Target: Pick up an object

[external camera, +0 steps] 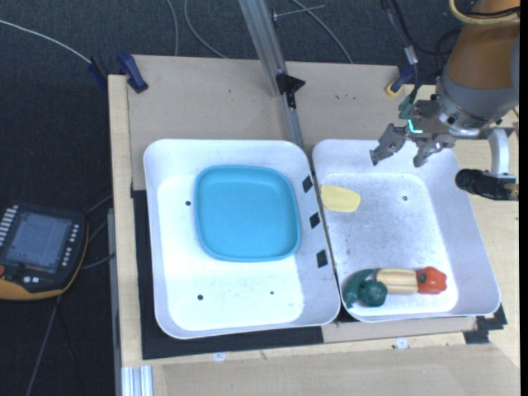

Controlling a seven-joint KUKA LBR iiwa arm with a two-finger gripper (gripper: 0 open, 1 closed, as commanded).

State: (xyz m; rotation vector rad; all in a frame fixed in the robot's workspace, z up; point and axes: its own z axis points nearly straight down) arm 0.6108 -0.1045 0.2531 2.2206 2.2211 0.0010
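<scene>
Above the right white bin's (462,221) far edge, the two-finger gripper (404,148) is seen with fingers spread, nothing between them.
The nearest object, a flat pale-yellow smooth piece (340,198), lies left of and nearer the camera than the fingers; a glossy green, tan and red toy cluster (394,284) lies crosswise at the near wall.

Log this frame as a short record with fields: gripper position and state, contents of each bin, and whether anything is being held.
gripper: above the far edge of the right bin, fingers spread, nothing between them
left bin: blue square plate, lying flat
right bin, far left: yellow piece near the wall
right bin, near edge: green object, tan stick and red object in a row, close together
held: nothing
</scene>
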